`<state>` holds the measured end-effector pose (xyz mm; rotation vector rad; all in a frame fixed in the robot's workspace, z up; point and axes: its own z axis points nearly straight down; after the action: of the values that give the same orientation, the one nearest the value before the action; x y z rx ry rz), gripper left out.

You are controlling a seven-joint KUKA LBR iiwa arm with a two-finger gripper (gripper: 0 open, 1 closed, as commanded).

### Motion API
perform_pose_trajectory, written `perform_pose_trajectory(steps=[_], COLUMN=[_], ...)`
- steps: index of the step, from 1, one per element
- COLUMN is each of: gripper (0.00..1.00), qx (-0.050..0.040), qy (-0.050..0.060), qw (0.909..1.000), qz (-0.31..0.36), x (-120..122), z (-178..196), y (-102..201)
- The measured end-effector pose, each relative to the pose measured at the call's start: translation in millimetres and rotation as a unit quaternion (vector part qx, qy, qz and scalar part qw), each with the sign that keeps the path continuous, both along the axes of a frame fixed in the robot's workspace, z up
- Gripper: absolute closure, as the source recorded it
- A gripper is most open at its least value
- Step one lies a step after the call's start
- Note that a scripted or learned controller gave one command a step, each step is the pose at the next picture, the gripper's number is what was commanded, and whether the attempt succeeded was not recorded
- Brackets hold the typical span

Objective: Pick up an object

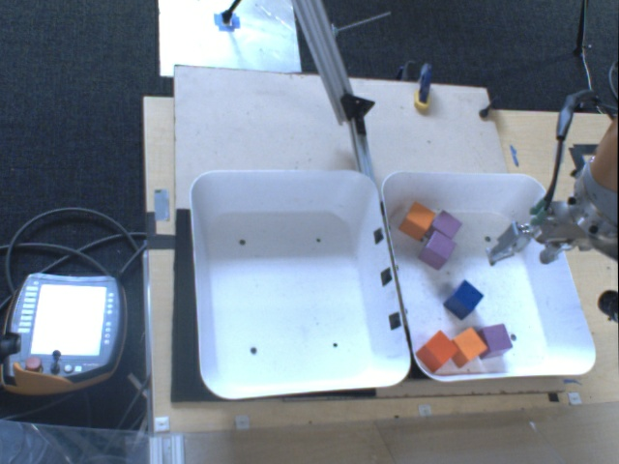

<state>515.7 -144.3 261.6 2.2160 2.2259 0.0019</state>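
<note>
Hovering over the right bin (551, 356), tool (505, 250) holds nothing; cannot tell how far open. Blue cube (463, 299) sits mid-bin, apart from it. Orange and purple cubes (430, 232) cluster upper-left; three more cubes (466, 345) along the front wall.

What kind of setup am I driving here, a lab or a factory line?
Probably a robotics lab test cell: a plywood bench bearing two white bins, small coloured blocks, and a teach pendant on dark carpet.
</note>
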Motion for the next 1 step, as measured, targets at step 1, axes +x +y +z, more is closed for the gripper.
perform_pose_trajectory(steps=[1], gripper=[0.0], qx=[-0.0001], qy=[0.0], qw=[1.0], qz=[-0.001], x=[0.1], z=[0.2], y=[-0.1])
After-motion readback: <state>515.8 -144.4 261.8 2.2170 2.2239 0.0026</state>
